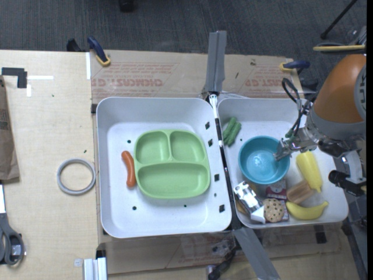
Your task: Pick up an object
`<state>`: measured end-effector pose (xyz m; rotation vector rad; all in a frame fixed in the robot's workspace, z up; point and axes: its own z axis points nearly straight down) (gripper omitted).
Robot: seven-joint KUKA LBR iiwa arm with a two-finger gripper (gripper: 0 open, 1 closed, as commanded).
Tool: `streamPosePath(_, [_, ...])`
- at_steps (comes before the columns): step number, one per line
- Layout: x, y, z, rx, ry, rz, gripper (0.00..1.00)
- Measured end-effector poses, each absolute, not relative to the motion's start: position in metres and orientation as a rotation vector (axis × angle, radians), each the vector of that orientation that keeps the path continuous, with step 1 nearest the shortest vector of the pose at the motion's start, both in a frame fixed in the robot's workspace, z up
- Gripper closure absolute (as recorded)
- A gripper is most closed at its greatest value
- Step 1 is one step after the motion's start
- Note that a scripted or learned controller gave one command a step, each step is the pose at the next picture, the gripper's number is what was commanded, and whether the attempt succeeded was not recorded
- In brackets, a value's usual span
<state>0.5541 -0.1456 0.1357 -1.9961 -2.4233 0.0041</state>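
The right bin (256,107) holds a blue bowl (262,161), a green pod (231,131), a yellow corn-like piece (309,169), a banana (306,210), a cookie (274,210), a brown bread-like piece (299,191) and a small silver-and-white item (247,197). My gripper (287,149) hangs over the bowl's right rim, just left of the yellow piece; the view does not tell whether it touches the rim. The grey arm with its orange band (344,95) reaches in from the right and hides the bin's far right corner.
The left bin (111,174) carries a green divided plate (172,163) and an orange sausage-like piece (129,168). A grey ring (76,175) lies on the bench left of the bins. Clamps and a metal post stand behind the bins.
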Motion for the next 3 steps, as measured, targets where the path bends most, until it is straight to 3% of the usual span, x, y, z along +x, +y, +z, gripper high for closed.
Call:
streamPosePath(1, [0.554,-0.146,0.144,-1.995,-2.423,0.006,1.0])
streamPosePath(2, [0.533,-0.143,0.201,-1.468,-2.779,0.001,1.0])
streamPosePath(3, [0.571,-0.115,0.281,-1.23,-2.891,0.002,1.0])
